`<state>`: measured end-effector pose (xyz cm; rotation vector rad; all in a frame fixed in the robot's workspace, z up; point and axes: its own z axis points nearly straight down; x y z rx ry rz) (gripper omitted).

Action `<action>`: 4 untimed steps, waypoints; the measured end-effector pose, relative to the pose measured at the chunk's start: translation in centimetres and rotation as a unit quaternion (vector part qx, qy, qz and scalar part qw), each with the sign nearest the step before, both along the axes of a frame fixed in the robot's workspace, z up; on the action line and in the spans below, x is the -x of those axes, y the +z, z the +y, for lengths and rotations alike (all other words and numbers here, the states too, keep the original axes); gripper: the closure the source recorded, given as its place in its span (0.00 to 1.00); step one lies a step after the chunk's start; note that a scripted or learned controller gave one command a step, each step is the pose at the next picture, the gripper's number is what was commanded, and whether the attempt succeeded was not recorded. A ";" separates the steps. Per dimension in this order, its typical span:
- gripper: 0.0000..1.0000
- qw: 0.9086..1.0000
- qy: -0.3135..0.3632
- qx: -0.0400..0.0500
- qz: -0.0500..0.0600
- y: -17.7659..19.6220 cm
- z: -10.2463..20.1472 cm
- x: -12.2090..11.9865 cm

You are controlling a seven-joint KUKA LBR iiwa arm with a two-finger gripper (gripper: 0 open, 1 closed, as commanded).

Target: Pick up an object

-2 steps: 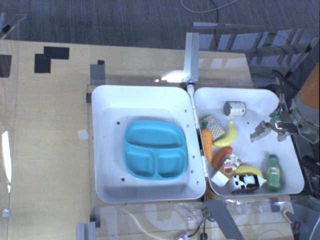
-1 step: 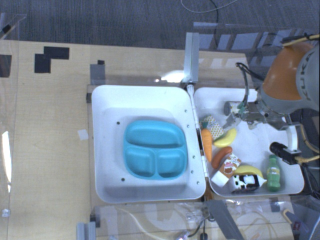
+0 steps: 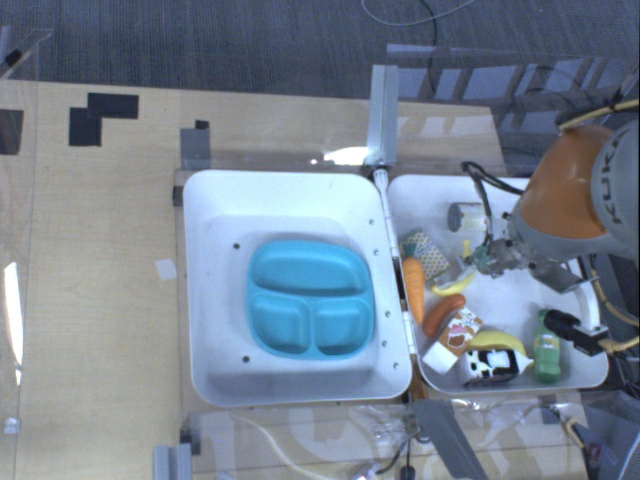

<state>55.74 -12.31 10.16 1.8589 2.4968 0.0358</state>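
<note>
My gripper hangs low over the middle of the right bin, under the orange-banded wrist. Just left of it and below lies a small yellow banana-like piece. Beside that are a red-brown sausage, an orange carrot along the bin's left wall, and a checkered packet. Nothing shows between the fingers from this angle.
At the right bin's front lie a small printed box, a white cube, a black-and-white toy with a yellow top and a green bottle. A grey cylinder sits at the back. The left bin holds a blue divided plate.
</note>
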 end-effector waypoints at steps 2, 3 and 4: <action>1.00 1.000 0.006 0.002 0.002 0.7 -0.6 -3.0; 1.00 1.000 0.007 0.002 -0.002 1.9 -0.6 -3.2; 1.00 0.985 0.173 0.008 0.008 -0.8 0.0 -6.0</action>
